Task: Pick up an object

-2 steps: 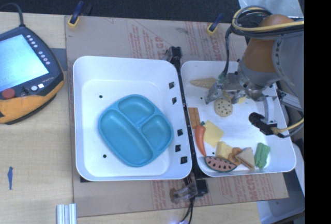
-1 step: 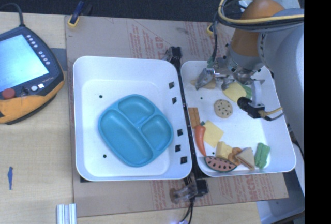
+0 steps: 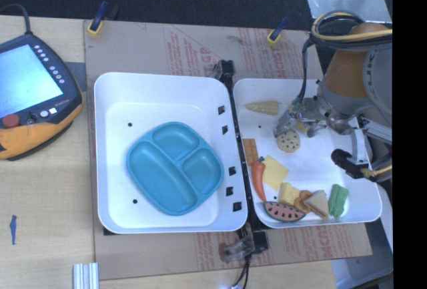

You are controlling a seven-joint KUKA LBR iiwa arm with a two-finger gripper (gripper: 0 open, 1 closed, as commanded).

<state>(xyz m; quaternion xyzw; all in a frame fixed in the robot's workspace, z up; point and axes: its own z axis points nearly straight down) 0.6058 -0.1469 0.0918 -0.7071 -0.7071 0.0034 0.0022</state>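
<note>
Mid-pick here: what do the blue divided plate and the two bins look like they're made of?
Blue plate: likely molded plastic, matte, uniform color with soft rounded dividers. Left bin and right bin: probably thin white plastic, smooth with slight sheen and rounded corners.

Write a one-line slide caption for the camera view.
Gripper hovers over a cookie in the right bin of toy food; a blue divided plate sits in the left bin.

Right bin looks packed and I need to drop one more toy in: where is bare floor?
In the right bin, bare floor lies in the middle, bordered by the cookie, cheese slice and green piece. The front edge around the watermelon slice is crowded. The left bin has bare margins around the blue plate.
</note>
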